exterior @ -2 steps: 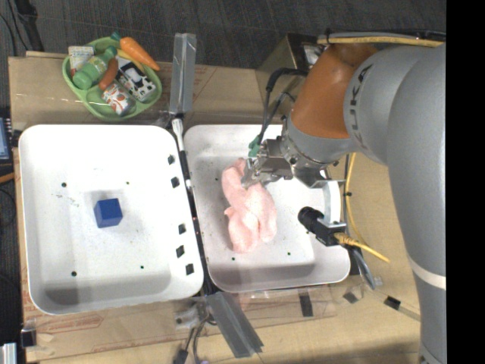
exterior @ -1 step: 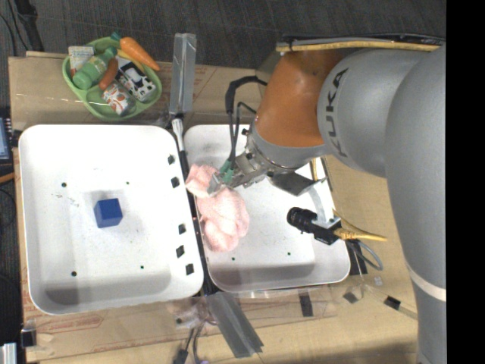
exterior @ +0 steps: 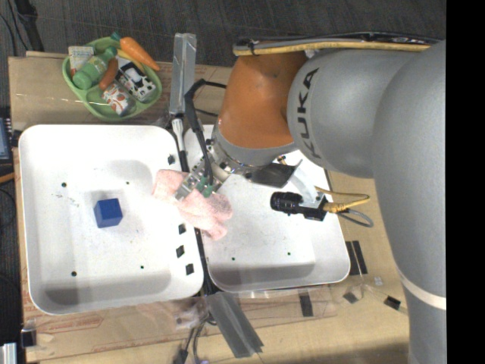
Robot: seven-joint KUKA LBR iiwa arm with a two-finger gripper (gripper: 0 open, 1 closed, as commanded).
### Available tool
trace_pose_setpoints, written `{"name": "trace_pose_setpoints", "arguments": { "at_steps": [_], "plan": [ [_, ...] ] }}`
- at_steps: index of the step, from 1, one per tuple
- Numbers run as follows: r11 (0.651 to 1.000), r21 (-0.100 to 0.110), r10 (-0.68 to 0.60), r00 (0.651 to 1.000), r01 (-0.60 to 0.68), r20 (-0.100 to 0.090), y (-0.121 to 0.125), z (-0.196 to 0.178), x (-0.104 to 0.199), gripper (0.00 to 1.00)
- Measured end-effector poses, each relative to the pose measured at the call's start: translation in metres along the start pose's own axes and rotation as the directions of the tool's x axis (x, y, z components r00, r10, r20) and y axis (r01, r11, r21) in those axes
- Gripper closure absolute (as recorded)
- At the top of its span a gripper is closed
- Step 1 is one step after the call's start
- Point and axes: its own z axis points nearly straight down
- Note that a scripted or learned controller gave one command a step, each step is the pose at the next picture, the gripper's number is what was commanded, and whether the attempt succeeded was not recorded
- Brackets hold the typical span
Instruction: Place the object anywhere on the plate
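The two-finger gripper (exterior: 195,185) sits low over the seam between the two bins, its tips pressed into a crumpled pink cloth (exterior: 198,202); whether the tips are spread or pinched on the fabric I cannot tell, since cloth and wrist hide them. The pink cloth drapes across the shared rims, part in the left white bin (exterior: 45,226) and part in the right white bin (exterior: 303,268). No plate is visible, so the drop target is uncertain, and a release here would likely leave the cloth straddling the rims. Soft fabric may slip from a shallow pinch or snag on a rim when lifted. Farther left a small blue cube (exterior: 108,211) lies alone, and dragging cloth could nudge it. Beyond, a green bowl of toy food (exterior: 114,78) stands well apart.
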Motion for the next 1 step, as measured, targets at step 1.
{"name": "trace_pose_setpoints", "arguments": {
  "at_steps": [1],
  "plan": [
    [0.919,-0.001,-0.393,0.919,0.393,0.004,0.0312,-0.0141,0.0347,1.0]
  ]
}}
